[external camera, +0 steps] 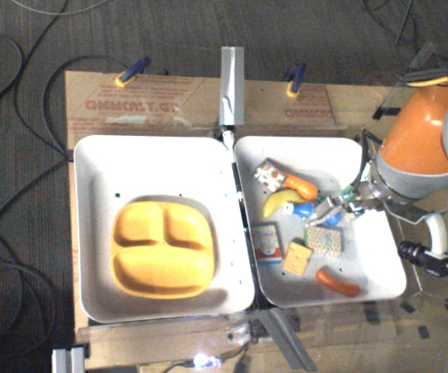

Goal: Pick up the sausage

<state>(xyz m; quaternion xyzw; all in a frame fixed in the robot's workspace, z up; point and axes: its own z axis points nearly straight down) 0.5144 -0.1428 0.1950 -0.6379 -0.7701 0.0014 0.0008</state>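
The end effector [326, 208] hung over the right bin [383, 266], its opening impossible to tell. The sausage [338, 282] lay below it, toward the front rim, apart. A good grasp likely needed centring across its narrow width.

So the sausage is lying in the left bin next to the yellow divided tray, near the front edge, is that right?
Not quite. The sausage does lie near the front edge, but in the right bin, not the left bin beside the yellow divided tray. The camera view shows it in front of the cracker, apart from the gripper.
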